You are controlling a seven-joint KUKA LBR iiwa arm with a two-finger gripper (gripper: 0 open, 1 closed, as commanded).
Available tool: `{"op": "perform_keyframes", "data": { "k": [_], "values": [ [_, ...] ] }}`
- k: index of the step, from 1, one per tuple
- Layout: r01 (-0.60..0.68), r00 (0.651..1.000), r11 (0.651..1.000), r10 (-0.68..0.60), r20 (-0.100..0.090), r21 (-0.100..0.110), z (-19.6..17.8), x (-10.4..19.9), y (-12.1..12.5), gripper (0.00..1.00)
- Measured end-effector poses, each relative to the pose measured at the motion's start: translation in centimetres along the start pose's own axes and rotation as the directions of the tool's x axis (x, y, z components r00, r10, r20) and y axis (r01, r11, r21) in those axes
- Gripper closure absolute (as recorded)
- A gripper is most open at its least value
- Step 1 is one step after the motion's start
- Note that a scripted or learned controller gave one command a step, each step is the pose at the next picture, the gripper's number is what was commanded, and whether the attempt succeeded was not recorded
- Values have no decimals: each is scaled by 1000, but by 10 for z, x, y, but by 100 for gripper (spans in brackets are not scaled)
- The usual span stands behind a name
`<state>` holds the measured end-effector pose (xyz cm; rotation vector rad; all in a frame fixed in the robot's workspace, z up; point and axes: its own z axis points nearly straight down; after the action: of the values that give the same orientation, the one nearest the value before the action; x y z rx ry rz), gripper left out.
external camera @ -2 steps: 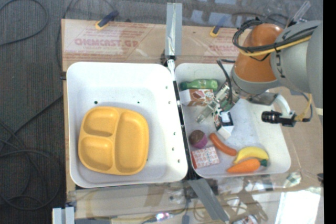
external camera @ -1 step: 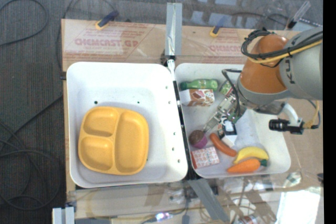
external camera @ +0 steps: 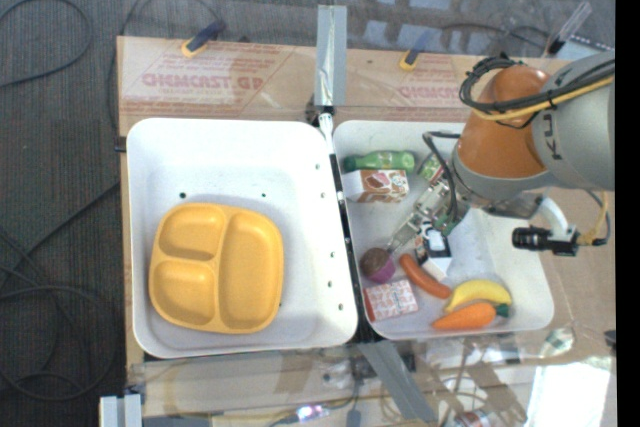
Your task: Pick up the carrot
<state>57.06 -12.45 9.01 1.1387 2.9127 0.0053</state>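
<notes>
With nothing yet lifted, the carrot [external camera: 466, 317] is lying at the lower right of the frame in the right bin [external camera: 535, 300], just beside the banana [external camera: 479, 293], while the pincer [external camera: 424, 218] is hovering above-left of it, its spread unreadable.

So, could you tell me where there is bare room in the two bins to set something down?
The left bin has bare floor along its far edge and right side, around the yellow divided plate. The right bin is crowded: green bottle, carrot, banana and gripper leave little bare floor.
</notes>
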Motion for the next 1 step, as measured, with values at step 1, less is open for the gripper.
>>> {"op": "perform_keyframes", "data": {
  "k": [1],
  "values": [
    [304, 953, 953, -304, 4, 0, -2, 53, -37, 0]
  ]
}}
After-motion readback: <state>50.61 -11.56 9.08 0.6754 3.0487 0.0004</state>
